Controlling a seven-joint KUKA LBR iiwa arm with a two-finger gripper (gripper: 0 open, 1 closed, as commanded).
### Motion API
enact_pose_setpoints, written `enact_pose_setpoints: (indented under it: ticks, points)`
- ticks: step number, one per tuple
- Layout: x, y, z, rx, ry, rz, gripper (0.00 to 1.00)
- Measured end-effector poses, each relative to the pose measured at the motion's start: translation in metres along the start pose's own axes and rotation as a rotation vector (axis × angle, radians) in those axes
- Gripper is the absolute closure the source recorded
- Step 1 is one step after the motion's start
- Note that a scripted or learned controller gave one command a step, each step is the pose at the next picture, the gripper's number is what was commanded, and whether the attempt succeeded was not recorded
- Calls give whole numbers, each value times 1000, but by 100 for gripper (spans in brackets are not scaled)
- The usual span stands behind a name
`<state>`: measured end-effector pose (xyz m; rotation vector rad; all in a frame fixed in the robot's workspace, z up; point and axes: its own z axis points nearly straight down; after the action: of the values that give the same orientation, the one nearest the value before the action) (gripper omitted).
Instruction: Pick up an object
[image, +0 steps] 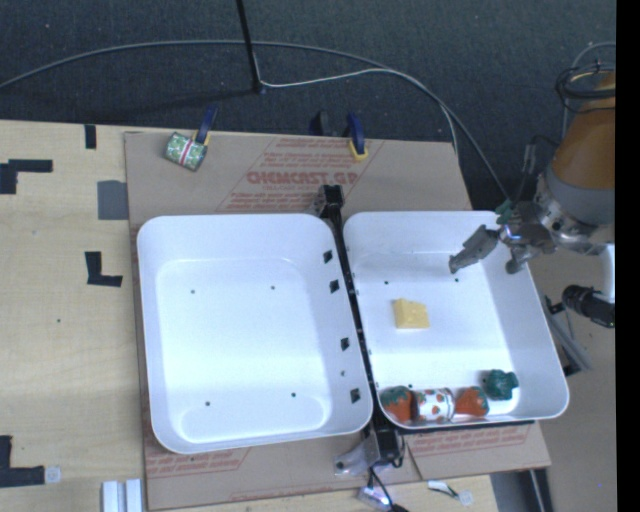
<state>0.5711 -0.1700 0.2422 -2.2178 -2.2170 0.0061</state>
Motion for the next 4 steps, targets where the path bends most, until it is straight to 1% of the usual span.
enact_pose_setpoints:
  ticks: [1, 2, 3, 4]
  points:
    - [0, 1, -3, -6, -1, -1, 0]
    - [2, 1, 39, -3, -1, -1, 0]
    - [-5, 1, 100, -1, 0, 0, 0]
    - [-5, 1, 151, -6, -2, 0, 0]
